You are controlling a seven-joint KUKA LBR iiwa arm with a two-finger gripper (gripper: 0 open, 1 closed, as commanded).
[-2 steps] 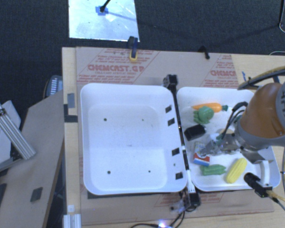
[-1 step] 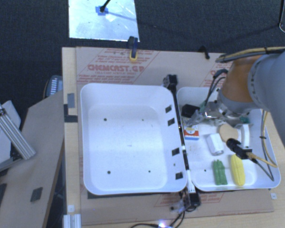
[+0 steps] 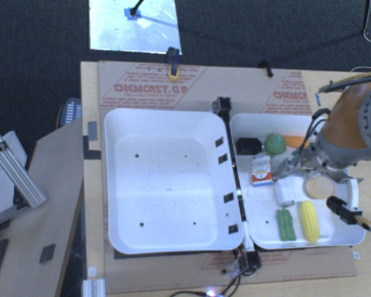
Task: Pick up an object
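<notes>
The right bin point(image 3: 334, 237) holds several small objects. A black block point(image 3: 248, 146), a green ball point(image 3: 274, 143) and an orange piece point(image 3: 294, 141) lie along its far side. A small red and white carton point(image 3: 261, 169) stands near the divider. A white cylinder point(image 3: 284, 192) and a tan disc point(image 3: 317, 187) lie mid-bin. A green pod point(image 3: 286, 224) and a yellow corn cob point(image 3: 308, 221) rest at the near side. My gripper point(image 3: 295, 167) hangs low over the bin, just above the white cylinder and right of the carton. Nothing is visibly held.
The left bin point(image 3: 167, 122) is beside the right one, with black clips along the shared wall point(image 3: 230, 178). The arm's orange band point(image 3: 352, 122) covers the right bin's far right corner. A black fitting point(image 3: 342, 210) juts over the right rim.
</notes>
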